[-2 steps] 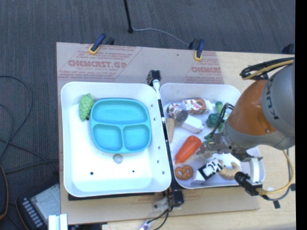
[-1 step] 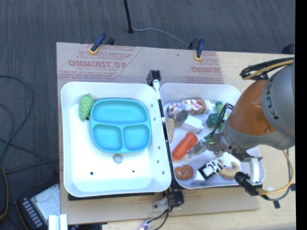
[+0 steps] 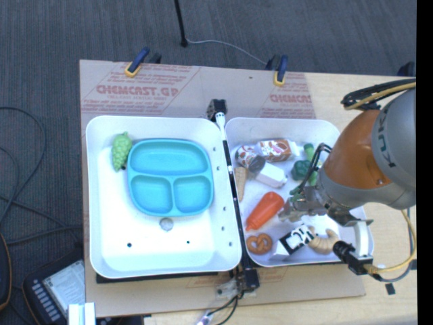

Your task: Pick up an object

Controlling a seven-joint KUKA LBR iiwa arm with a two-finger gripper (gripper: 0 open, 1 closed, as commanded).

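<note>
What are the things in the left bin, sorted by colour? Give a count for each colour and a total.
Blue: 1, the divided tray
Green: 1, the bunch of grapes
Grey: 1, the small round piece
Total: 3

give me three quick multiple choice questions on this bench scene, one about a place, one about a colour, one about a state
1. Where does the green grape bunch lie?
A. in the left bin, beside the tray
B. in the right bin
C. on the cardboard

2. What colour is the divided tray?
A. red
B. light blue
C. yellow

3. How do the tray's compartments stand?
A. all full of toys
B. covered by a lid
C. all bare

Answers:
1 A: the bunch sits on the left bin floor at the tray's left edge.
2 B: the tray is plainly light blue.
3 C: all three show bare blue floor.
</note>
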